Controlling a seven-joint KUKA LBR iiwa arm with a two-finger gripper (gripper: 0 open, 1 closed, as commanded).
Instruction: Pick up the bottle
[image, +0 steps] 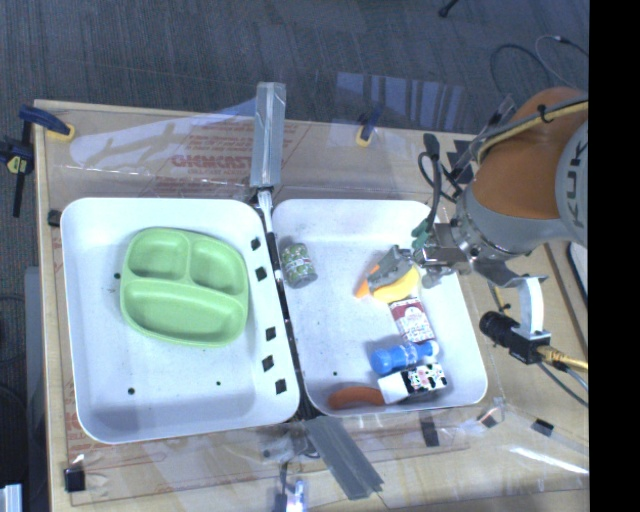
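Over the right bin's (330, 215) far side, the claw (432, 250) hangs low.

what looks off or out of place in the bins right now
Nothing looks spilled or broken. In the right bin the blue bottle lies on its side near the front, packed against a red-labelled packet and a black-and-white item. The hand sits over the orange and yellow things, not over the bottle.

A green divided plate (186, 286) sits in the left bin (90, 400) — the right bin (330, 340) holds a small jar (296, 263), an orange-yellow toy (387, 279), a red packet (412, 322) and a sausage (352, 398).
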